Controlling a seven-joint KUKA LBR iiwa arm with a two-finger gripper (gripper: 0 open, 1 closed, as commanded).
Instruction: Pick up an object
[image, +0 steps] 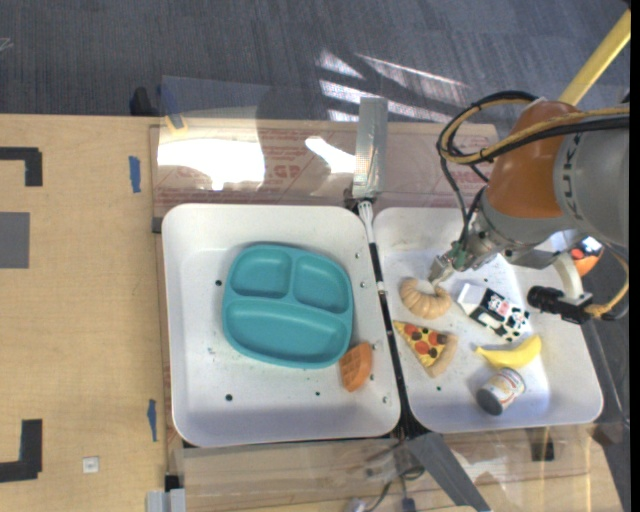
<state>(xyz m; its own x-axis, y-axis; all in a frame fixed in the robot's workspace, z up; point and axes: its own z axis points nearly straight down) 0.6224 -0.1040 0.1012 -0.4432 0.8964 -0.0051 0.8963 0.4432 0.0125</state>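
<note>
The grey arm with the orange band (530, 165) is reaching in from the right over the right white bin (580, 405). Its two-finger gripper (447, 266) is hanging just above the tan croissant-shaped pastry toy (425, 299), near the bin's left wall. From this view I cannot tell how the pincer is standing, and nothing is showing inside it. Below the pastry a toy pizza slice with red dots (428, 345) is lying. To its right a small black and white box (495, 309), a yellow banana (512, 351) and a small silver can (498, 390) are resting. In the left white bin (185, 330) a teal divided plate (288, 305) is sitting, and an orange bread-like toy (356, 366) is touching its lower right edge.
</note>
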